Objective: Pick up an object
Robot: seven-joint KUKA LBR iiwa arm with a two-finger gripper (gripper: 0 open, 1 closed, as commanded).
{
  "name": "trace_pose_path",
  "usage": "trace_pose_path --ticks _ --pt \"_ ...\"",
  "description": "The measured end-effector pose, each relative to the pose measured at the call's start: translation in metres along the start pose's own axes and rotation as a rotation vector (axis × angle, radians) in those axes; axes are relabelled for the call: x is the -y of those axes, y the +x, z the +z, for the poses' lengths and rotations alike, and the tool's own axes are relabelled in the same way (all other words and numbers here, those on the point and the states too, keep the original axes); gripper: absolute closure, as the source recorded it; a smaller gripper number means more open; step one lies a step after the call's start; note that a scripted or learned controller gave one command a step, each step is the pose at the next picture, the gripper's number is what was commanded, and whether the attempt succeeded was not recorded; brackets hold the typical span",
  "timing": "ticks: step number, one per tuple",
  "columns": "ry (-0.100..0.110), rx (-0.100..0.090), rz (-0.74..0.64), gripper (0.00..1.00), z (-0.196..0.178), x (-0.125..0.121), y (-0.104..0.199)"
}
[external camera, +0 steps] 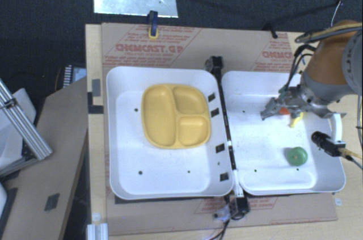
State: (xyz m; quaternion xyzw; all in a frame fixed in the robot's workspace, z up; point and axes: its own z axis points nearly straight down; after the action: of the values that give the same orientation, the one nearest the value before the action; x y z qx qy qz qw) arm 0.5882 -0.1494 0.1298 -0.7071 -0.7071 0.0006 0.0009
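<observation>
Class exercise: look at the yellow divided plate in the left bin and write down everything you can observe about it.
The yellow divided plate is a rounded-square dish, pale yellow and plastic-looking, with a smooth raised rim. Ridges split it into three compartments: one long section along its left side and two smaller ones on the right, upper and lower. All three look bare. It lies flat and right way up, turned slightly askew, on the floor of the left bin, a little above the middle. Nothing but the bin floor touches it; the tool is over the right bin.

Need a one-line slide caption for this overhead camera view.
KUKA arm's gripper low in the right bin near a green ball; yellow divided plate in the left bin.
</observation>
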Motion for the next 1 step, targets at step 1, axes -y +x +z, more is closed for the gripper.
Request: trace_pose_path --ticks 1 --pt "-0.006 0.002 0.0 1.0 -0.013 -0.0015 -0.0007"
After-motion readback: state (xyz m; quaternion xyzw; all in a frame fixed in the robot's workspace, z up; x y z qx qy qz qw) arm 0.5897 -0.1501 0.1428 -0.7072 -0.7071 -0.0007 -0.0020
